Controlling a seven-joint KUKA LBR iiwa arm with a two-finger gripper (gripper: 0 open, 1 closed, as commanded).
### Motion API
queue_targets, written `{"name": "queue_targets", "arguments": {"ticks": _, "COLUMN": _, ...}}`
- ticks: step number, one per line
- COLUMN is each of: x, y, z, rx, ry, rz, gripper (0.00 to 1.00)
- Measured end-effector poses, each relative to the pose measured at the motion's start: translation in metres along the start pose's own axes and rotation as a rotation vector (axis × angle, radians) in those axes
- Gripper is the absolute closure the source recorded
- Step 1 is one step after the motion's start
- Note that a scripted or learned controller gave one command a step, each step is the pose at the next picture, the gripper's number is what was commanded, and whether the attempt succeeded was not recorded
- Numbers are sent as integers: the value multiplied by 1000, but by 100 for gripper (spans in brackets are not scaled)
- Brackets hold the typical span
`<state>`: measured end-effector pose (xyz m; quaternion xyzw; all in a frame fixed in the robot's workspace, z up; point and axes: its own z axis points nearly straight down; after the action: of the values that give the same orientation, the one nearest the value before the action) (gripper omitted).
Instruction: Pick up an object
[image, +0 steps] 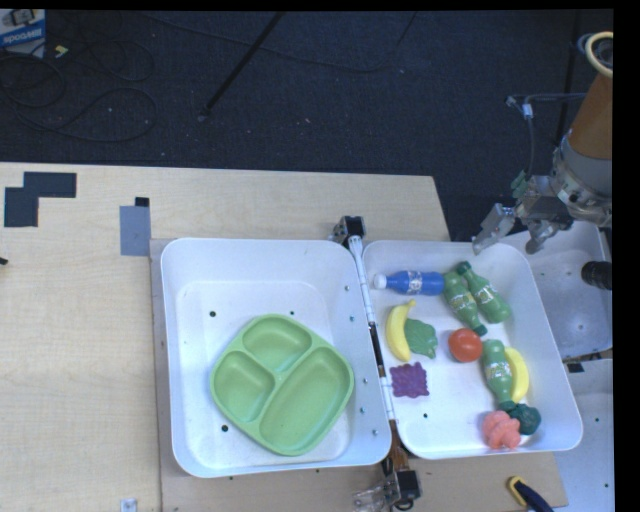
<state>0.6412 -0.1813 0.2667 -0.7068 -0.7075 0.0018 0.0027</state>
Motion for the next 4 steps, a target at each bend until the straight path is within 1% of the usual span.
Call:
{"name": "queue_targets", "arguments": {"ticks": 1, "x": -21, "y": 2, "z": 99, "rx": 3, "ry": 1, "rz": 0, "gripper": 0}}
{"name": "queue_targets", "arguments": {"ticks": 2, "x": 5, "y": 4, "z": 163, "rx": -2, "ry": -1, "rz": -1, "gripper": 0}}
{"name": "queue_targets", "arguments": {"ticks": 3, "x": 49, "y": 5, "z": 180, "rx": -4, "ry": 0, "rz": -1, "gripper": 0}}
{"name": "queue_targets", "arguments": {"ticks": 4, "x": 49, "y": 5, "z": 172, "rx": 0, "ry": 3, "rz": -1, "gripper": 100}}
